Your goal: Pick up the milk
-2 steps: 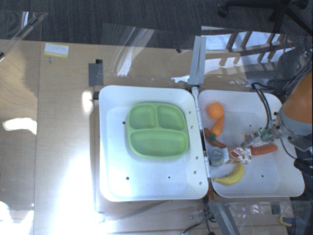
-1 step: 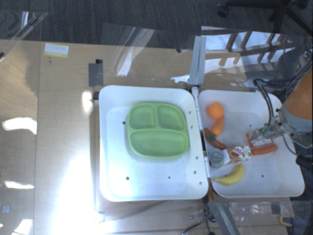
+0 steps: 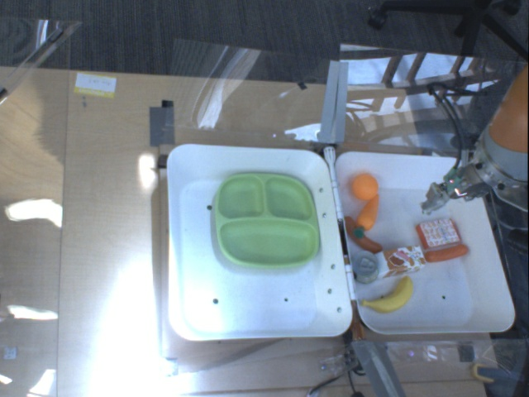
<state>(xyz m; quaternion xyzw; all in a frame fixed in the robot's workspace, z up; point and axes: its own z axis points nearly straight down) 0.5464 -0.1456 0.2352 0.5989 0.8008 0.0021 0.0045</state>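
The milk (image 3: 404, 260) is a small white carton with red-brown print. It lies on its side in the lower middle of the right bin (image 3: 488, 317), between a grey round piece (image 3: 365, 268) and a red sausage (image 3: 447, 253). My gripper (image 3: 443, 193) hangs over the upper right part of that bin, up and to the right of the milk and well apart from it. It sits just above a red box (image 3: 436, 233) and nothing shows in its grasp.
The right bin also holds an orange (image 3: 364, 186), a carrot (image 3: 369, 212), a second sausage (image 3: 364, 240) and a banana (image 3: 391, 297). A green divided plate (image 3: 266, 221) lies in the left bin (image 3: 190, 304). A metal post (image 3: 334, 102) stands behind the bins.
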